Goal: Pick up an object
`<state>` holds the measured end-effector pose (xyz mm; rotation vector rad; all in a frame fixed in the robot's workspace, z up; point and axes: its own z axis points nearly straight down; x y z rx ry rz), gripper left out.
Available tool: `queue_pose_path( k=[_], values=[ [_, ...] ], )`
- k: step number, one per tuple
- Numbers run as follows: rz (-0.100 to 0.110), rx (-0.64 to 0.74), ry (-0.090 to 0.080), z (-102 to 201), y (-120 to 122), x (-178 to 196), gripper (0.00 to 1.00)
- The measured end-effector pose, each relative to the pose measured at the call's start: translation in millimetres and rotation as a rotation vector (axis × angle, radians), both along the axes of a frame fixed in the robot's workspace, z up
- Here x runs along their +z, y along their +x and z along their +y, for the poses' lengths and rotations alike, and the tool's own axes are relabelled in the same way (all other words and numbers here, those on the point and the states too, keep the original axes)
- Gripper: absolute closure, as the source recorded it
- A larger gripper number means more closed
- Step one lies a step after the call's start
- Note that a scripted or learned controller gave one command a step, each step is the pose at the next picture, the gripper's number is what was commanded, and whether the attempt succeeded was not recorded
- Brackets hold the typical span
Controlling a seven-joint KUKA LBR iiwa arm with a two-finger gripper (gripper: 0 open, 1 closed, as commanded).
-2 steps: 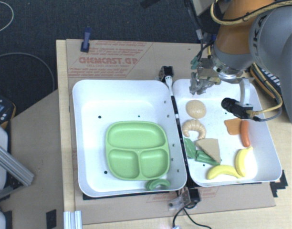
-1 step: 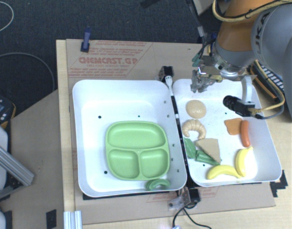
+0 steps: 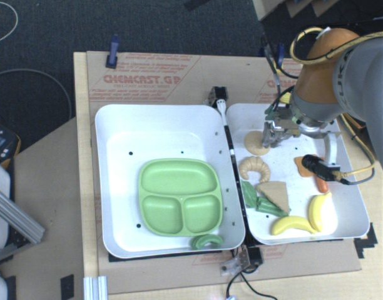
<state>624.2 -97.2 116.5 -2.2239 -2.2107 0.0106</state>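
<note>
Where gripper [image 3: 271, 134] hovers (low): cookie [image 3: 256, 144].

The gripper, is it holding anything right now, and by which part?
Cannot be told: the gripper is down at a tan round piece, its tips too small to read.

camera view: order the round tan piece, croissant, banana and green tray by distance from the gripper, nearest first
1. Round tan piece, right bin, just left of the gripper.
2. Croissant, right bin, below that piece.
3. Banana, right bin's near edge.
4. Green tray, left bin.
</note>
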Motion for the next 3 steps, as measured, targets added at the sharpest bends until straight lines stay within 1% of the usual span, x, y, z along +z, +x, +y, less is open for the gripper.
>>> queue_pose_path(
  k=[1, 2, 3],
  values=[
    [-0.003, 0.004, 0.002, -7, -55, 14, 1.00],
    [-0.023, 0.002, -0.002, 3, -136, -12, 1.00],
    [-0.016, 0.013, 0.002, 67, -144, 73, 1.00]
  ],
)
